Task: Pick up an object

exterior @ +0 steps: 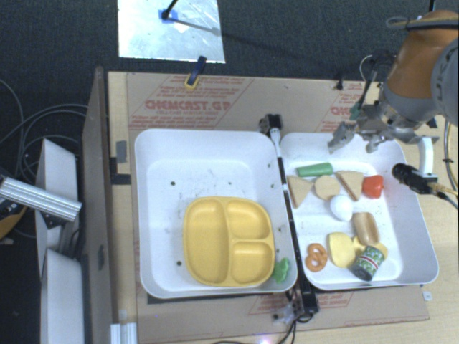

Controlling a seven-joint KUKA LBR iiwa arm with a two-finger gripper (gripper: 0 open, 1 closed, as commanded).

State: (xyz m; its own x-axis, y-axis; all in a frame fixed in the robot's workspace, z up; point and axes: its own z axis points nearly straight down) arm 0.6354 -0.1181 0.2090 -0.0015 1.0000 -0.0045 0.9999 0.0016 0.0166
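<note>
— over at the top right, how much of the grey arm with the orange band (423,63) can you make out?
— it's cut off by the edge. the gripper (356,139) hangs over the back rim of the right white bin (419,221), its two fingers spread, nothing between them.
— and the things to pick?
— all in that right bin: a green cylinder (315,169), tan wedge pieces (326,186), a red block (372,186), a white egg shape (341,208), a brown bun-like piece (366,227), an orange pretzel (315,257), a yellow lump (342,248) partly hidden by a small green-labelled can (366,263).
— the left bin?
— the left white bin (165,163) holds a yellow divided plastic tray (228,240); a small green thing (280,268) at its corner is too blurred to name.
— what's underneath?
— a brown cardboard-covered surface (215,99) with faint red lettering, dark carpet (57,27) and cables beyond.
</note>
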